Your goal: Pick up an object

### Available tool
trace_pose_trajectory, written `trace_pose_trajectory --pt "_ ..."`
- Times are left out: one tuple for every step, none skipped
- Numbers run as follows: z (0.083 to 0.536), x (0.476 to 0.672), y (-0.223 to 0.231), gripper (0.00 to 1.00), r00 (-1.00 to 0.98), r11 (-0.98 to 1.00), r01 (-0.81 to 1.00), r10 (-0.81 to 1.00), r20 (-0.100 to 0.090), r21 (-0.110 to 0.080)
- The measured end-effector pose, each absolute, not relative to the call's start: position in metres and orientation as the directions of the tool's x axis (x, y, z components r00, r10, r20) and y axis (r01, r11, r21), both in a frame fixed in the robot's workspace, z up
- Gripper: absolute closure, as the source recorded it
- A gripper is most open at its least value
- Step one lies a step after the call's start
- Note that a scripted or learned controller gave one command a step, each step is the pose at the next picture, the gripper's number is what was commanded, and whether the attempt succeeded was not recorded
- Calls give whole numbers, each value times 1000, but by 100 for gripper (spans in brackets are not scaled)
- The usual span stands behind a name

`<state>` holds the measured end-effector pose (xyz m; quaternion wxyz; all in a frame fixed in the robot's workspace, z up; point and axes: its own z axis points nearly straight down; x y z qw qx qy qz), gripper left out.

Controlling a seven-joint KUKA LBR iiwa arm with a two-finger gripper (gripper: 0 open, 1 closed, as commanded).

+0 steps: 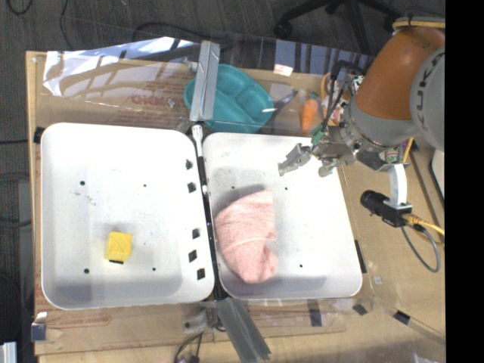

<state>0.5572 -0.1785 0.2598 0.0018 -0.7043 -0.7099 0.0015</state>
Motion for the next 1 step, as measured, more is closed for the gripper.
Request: trace_pose_trajectory --pt "93 549 -163 0 -32 32 999 999 0 1"
